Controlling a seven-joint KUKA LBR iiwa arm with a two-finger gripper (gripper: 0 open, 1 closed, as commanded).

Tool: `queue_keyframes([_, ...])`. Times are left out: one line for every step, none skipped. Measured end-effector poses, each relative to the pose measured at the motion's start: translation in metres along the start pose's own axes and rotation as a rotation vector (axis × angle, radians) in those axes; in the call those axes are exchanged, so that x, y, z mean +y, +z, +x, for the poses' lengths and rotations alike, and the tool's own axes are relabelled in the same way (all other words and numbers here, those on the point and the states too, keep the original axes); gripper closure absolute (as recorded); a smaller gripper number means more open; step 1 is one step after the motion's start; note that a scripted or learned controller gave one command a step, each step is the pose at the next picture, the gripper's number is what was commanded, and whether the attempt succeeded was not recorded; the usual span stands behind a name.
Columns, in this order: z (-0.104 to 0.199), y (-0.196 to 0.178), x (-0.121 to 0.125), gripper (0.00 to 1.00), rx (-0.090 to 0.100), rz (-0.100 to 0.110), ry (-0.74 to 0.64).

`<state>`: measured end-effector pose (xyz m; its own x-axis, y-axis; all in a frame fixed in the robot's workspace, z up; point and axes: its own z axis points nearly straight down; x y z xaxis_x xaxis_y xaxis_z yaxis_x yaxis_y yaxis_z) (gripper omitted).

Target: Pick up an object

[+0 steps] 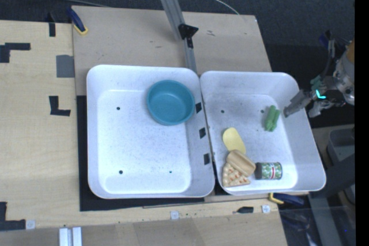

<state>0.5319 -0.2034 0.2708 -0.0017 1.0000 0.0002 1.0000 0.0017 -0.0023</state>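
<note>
Green object [271, 118], small, elongated, looks like light plastic toy, probably stiff and a bit slick; best pinched across narrow middle. Lies in right bin [300, 141], upper right part, near far wall. Tool [297, 103] hangs at bin's right rim, just beside green object, up and right of it. Tool's opening: cannot tell.

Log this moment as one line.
gripper: over right bin's right rim | holding: nothing seen | nearest: green object | blue bowl: left bin
</note>
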Motion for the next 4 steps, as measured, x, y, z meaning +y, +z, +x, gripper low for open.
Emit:
queue_keyframes([0.000,0.000,0.000,0.00,0.000,-0.001,0.000])
queue_keyframes([-0.002,0.064,-0.002,0.00,0.002,0.006,0.002])
queue_keyframes([0.009,0.116,-0.004,0.00,0.002,0.005,0.000])
queue_keyframes([0.011,0.179,-0.009,0.00,0.001,0.003,0.001])
